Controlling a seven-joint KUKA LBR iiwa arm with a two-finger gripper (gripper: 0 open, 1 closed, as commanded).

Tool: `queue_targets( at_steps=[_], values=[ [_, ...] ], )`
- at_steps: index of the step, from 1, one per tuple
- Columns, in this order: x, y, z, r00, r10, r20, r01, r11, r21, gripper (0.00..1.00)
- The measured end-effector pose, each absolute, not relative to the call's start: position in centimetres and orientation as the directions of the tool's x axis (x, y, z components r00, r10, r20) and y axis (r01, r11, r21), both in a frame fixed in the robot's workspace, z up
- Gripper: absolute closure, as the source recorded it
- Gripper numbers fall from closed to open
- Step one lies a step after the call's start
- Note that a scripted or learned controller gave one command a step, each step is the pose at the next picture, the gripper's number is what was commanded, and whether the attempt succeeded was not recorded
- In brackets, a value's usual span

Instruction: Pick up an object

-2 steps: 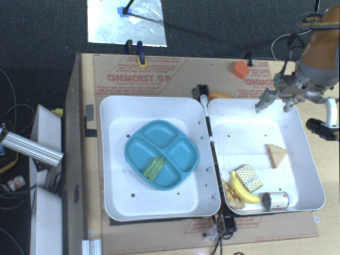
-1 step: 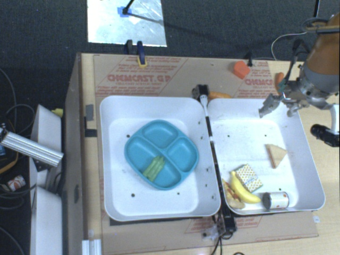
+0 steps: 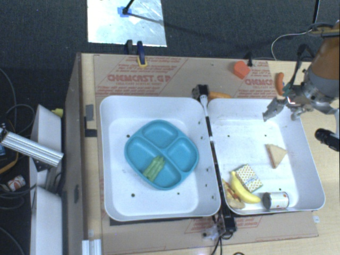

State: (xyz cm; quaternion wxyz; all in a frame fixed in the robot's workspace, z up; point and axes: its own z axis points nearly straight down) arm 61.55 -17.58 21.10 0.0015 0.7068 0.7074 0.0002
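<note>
Over the far right corner of the right bin (image 3: 311, 158), the gripper (image 3: 283, 109), its grey fingers spread wide apart and gripping nothing. Nearest below it, on bare white floor beside the bin's right wall: a pale tan sandwich wedge (image 3: 275, 155), triangular, lying flat, crust edge to the left, well apart from the fingers. Along the near edge of the same bin, a yellow banana (image 3: 244, 190), curved, touching a small box (image 3: 248, 178) printed in a yellow and blue check; just right of these, a short can (image 3: 275, 200) on its side, dark cap to the left, white body. In the left bin (image 3: 114, 142), a round blue plate (image 3: 162, 154) divided into four compartments, with a green strip (image 3: 154, 167) lying in the near-left compartment. Between the two bins, a dark divider rail. Underneath both, a bench (image 3: 159, 76) covered in brown protective paper with red lettering, an orange block (image 3: 241, 69) near its far edge and a blue clamp (image 3: 140, 51) at the far rim. Beyond, dark carpet with a shiny metal sheet (image 3: 127, 15); to the left, cables and a silver bar (image 3: 32, 146).
</note>
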Motion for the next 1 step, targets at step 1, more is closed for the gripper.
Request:
queue_targets(
  at_steps=[1],
  values=[
    [66.77,-13.97,9.76,-0.004,1.000,0.002,1.000,0.004,-0.003,0.00]
  ],
)
